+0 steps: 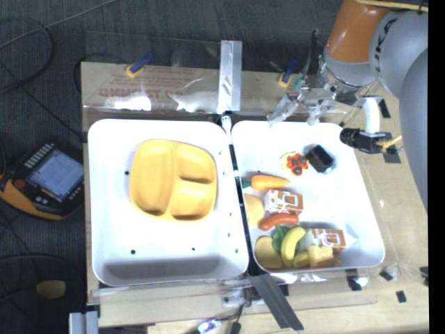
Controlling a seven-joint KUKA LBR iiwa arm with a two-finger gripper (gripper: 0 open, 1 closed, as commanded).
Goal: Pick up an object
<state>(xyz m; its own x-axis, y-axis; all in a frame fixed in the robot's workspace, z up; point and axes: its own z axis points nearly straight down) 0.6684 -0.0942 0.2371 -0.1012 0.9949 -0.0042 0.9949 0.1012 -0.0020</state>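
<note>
The gripper (pixel 300 110) hangs above the back rim of the right bin (pixel 361 186), at about twelve o'clock from the toys. Its fingers are spread apart with nothing between them. Inside that bin lie an orange carrot (pixel 268 181), a black block (pixel 320 158), a banana (pixel 293 242) and small boxes. The left bin (pixel 104 186) holds a yellow tray (pixel 172 178) in its middle.

No text can be read for certain. Faint red print runs across the clear plastic sheet (pixel 132 85) at the far left of the surface, too blurred to make out. The 2 small cartons (pixel 284 202) carry orange-and-white markings, illegible.
</note>
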